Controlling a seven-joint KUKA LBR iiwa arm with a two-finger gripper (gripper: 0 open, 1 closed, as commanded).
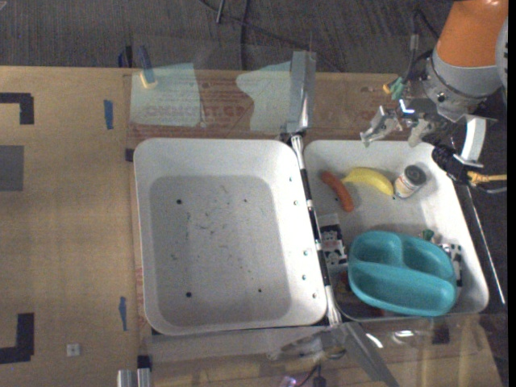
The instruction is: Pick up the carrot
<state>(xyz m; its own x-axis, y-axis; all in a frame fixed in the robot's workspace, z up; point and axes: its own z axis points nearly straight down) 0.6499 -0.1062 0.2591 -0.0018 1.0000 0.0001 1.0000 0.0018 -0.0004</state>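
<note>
currently carrot lies in right bin, upper left part, just beside banana. gripper hangs above bin's upper rim, up-right of carrot, apart, fingers spread, pinching nothing.

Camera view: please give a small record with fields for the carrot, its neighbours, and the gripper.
carrot: lies in the right bin, near its left wall
banana: just right of the carrot
small jar: right of the banana
teal tray: front of the same bin
gripper: above the bin's back rim, holding nothing
</note>
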